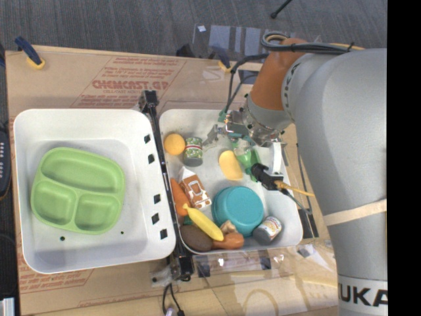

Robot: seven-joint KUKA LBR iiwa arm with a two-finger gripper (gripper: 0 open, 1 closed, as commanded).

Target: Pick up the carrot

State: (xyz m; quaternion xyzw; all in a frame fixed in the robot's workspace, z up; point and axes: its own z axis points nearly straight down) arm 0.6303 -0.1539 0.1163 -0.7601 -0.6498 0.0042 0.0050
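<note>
The carrot point(179, 199), smooth and tapered, lies against the right bin's point(197, 124) wall at 8 o'clock, pinned beside a small carton point(195, 189). The tool point(242, 145) is seen near 12 o'clock; whether it is clenched cannot be told. Wall or carton could be struck, given the crowding.

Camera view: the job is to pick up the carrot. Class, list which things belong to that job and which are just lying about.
Belongs to the job:
carrot, by the right bin's left wall
gripper

Just lying about:
banana
teal bowl
yellow ball
green divided plate, in the left bin
</note>
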